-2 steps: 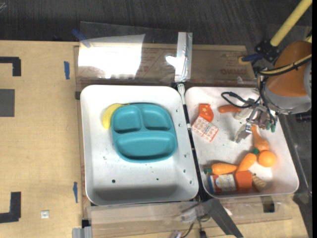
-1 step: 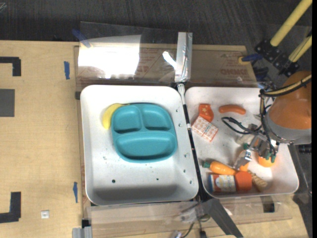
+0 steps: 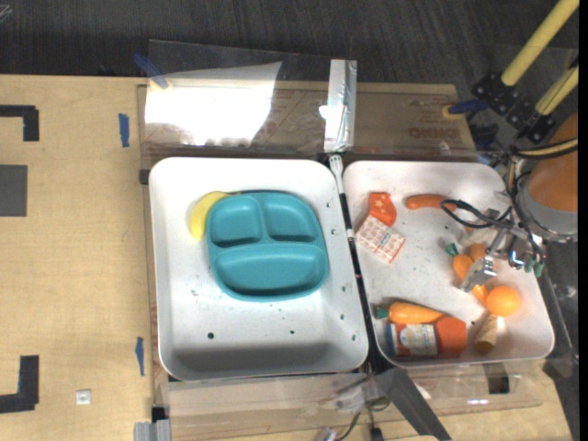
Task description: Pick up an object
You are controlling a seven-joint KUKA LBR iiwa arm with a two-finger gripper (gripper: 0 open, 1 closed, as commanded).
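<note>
My tool sits low in the right bin beside the small orange piece, grip state I cannot tell, so I should centre over that piece before closing and lifting straight.

The right bin carries the candidate objects. An orange-red wedge-shaped item lies near the bin's far-left corner. Just beside it, toward the near side, a white packet with red print lies flat. An orange carrot-shaped piece lies near the far edge. A small orange piece and an orange ball lie toward the right edge. A carrot lies along the near edge, touching an orange bottle with a white label on its side.
</note>
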